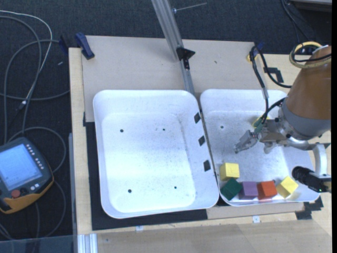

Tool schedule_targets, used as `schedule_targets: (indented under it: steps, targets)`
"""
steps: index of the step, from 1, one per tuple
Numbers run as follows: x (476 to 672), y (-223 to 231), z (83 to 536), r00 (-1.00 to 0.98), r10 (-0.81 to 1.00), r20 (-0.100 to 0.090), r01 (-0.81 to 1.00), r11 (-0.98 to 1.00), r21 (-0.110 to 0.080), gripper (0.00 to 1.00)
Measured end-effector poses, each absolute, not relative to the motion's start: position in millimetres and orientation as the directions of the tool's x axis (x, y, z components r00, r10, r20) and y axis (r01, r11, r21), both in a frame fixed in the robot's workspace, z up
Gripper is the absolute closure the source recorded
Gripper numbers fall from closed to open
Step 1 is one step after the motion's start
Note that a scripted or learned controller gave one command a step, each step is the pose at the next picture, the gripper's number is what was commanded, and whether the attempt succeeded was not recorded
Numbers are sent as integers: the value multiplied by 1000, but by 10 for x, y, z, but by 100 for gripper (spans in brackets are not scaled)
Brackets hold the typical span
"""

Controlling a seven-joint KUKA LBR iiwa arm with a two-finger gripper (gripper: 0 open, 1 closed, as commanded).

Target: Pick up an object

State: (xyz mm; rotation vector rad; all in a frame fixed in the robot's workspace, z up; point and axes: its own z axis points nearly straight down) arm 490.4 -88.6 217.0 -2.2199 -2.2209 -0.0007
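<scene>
In the right bin (pixel 226 109), several blocks lie along the front wall. A yellow cube (pixel 229 171) sits a little behind a green block (pixel 230 188). To the right of the green one come a purple block (pixel 248 190), an orange-red block (pixel 267 189) and a second yellow block (pixel 288 186). My gripper (pixel 254 146) hangs over the middle of this bin, behind and to the right of the yellow cube. Its fingers are spread open with nothing between them.
The left bin (pixel 105 109) stands beside the right one, with a shared divider carrying black clips (pixel 201 140). A slanted metal pole (pixel 167 20) reaches in from the back. A teach pendant (pixel 21 174) and cables lie off the bench at left.
</scene>
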Motion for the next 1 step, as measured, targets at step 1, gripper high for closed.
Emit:
schedule_targets:
  steps: [1]
  targets:
    - [4820,-543,3410,-5,1000,0,1000,5,11,0]
